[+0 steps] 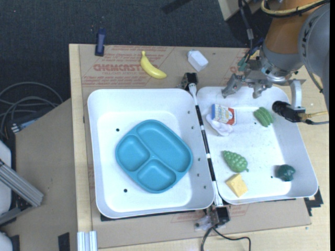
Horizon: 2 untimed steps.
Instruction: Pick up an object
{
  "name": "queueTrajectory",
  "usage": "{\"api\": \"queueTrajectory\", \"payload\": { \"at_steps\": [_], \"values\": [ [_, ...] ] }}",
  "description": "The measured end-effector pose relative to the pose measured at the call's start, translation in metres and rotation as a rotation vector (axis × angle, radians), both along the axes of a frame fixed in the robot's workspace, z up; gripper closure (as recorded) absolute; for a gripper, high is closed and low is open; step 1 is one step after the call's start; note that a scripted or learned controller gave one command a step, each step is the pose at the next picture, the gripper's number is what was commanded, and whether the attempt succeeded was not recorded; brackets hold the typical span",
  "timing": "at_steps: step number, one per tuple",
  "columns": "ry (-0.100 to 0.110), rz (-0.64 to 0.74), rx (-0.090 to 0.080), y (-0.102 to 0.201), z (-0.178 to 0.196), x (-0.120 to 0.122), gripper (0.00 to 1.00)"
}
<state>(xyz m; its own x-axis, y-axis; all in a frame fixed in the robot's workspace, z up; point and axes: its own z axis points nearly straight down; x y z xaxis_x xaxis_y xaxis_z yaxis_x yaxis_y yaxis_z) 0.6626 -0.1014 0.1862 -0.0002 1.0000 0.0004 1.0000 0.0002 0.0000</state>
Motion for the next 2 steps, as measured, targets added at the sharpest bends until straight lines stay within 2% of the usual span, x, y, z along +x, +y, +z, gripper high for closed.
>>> {"api": "queueTrajectory", "payload": {
  "at_steps": [1,2],
  "values": [
    [0.002,0.000,0.001,0.042,-0.002,-0.106,0.00],
    [0.003,-0.001,0.001,0.042,-0.002,-0.142,0.00]
  ]
}}
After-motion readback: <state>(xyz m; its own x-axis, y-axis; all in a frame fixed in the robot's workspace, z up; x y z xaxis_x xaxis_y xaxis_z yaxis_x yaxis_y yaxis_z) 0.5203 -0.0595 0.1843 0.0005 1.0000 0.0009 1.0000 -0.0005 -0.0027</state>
